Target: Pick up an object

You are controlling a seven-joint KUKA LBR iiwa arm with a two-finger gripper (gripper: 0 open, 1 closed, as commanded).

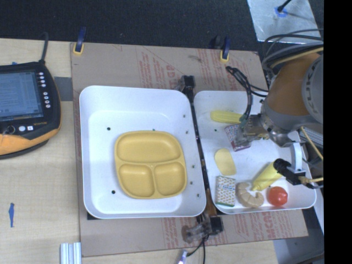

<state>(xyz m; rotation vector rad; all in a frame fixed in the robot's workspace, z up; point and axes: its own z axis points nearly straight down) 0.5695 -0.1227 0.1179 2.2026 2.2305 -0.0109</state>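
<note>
The right bin [204,100] holds several small items. A yellow corn cob [225,116] lies near its far edge, and a pale yellow oval piece [224,161] sits in the middle. A small patterned box [225,191], a beige pastry-like piece [248,196], a red tomato [278,196] and a yellow wedge-shaped piece [265,175] line the near edge. My gripper [240,137] hangs low in this bin, just right of and below the corn cob and above the oval piece. I see nothing held in it.
The left bin [91,147] carries a yellow divided plate [149,163]. A tablet-like pendant [25,106] rests on the bench at far left. The grey and orange arm [294,87] covers the right bin's far right corner.
</note>
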